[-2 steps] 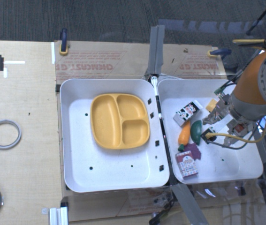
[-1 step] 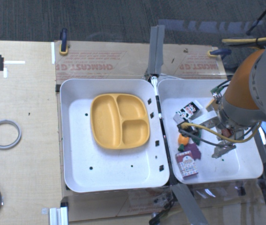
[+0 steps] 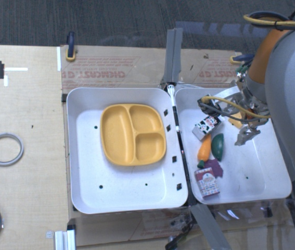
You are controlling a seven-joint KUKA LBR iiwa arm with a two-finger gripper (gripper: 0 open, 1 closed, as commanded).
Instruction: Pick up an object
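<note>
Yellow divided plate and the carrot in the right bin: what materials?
Yellow divided plate: looks like moulded plastic, matte, uniform colour, soft rounded compartment ridges. Carrot: probably toy plastic or rubber; smooth, evenly orange skin. Can't rule out foam from this view.

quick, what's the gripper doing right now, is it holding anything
Gripper: over the right bin, nothing visible between its fingers; open or shut cannot be told.

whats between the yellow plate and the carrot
In the camera view, the bare white floor of the left bin and the two bins' adjoining rims separate the yellow plate from the carrot.
</note>
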